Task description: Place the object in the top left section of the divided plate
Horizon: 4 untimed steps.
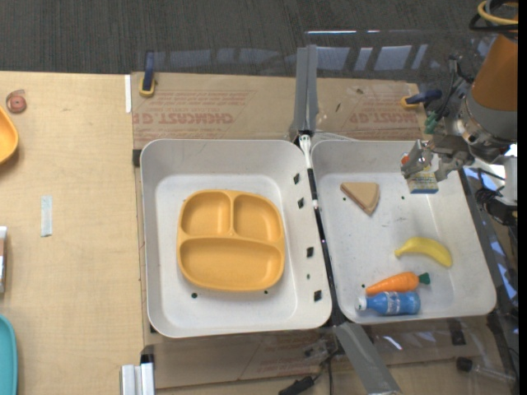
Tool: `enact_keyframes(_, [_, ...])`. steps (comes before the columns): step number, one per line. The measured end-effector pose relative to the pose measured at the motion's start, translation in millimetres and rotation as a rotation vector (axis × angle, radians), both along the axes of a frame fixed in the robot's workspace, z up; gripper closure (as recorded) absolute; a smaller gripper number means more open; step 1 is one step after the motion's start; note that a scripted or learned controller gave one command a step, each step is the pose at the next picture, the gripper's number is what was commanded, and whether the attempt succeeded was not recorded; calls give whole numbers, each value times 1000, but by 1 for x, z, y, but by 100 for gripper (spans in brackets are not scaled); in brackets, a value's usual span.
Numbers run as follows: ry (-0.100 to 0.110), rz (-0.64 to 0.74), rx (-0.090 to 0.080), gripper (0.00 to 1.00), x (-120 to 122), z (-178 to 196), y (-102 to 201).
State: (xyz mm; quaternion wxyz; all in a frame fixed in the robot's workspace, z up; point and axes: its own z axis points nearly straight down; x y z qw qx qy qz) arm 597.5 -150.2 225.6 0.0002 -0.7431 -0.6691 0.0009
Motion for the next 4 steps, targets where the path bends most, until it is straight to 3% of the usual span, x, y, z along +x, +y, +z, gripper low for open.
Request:
enact_keyframes(1, [0,83,0,100,-13,63,62])
enact_keyframes(2, [4,106,0,100,-43,31,133])
enact_keyframes(3, [4,116,-1,100,-44,6,212])
enact_keyframes(4, [1,526,0,100,-31,54,271])
